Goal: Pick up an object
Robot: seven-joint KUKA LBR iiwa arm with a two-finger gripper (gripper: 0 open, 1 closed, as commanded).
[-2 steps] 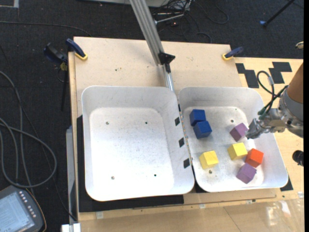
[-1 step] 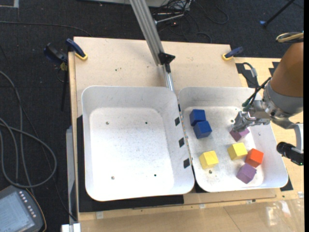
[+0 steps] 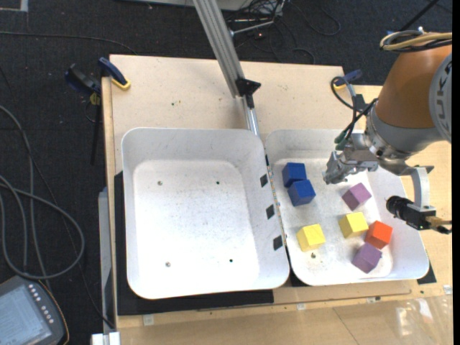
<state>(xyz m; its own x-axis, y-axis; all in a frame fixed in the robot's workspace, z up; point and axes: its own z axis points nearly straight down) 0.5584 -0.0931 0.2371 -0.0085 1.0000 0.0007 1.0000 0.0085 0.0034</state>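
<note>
White plastic forms the two shallow bins that we see side by side on the pale bench. At left of centre sits the left bin, its floor speckled and bare; at lower right sits the right bin, which carries all the loose pieces.

We count seven foam blocks in the right bin. Two blue blocks touch each other near the bin's upper left — one slightly behind the other. A yellow block lies below them, apart. Toward the right of the frame we find a purple block, a second yellow block just below it, an orange block touching that one's right side, and a second purple block lowest of all.

Entering from the right edge, the grey arm with its orange band hangs over the right bin. We place the gripper between the blue blocks and the upper purple block, near both; whether its jaws stand apart or together we cannot tell, and no block is seen between them.

A slanted metal pole crosses the upper centre.
</note>
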